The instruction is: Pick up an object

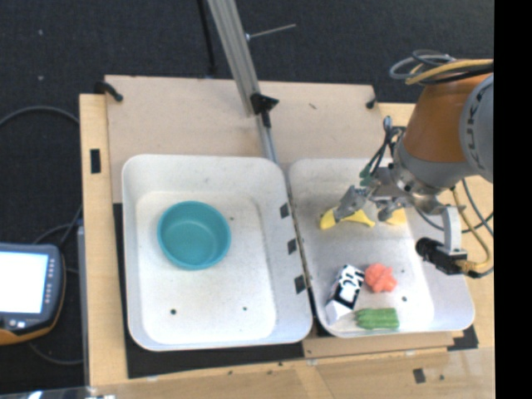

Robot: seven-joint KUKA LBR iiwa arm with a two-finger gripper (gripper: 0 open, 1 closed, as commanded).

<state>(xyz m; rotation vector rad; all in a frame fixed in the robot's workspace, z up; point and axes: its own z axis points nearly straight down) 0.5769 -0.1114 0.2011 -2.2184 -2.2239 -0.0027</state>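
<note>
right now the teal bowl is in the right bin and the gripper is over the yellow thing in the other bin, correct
Not quite. The teal bowl is in the left bin, not the right. The rest holds: the gripper is over the yellow thing in the other bin, the right bin. The camera view shows this.

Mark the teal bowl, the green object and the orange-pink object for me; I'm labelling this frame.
teal bowl [194,234], camera view, inner floor.
green object [376,318], camera view, middle of its top.
orange-pink object [381,278], camera view, centre of its top.
</note>
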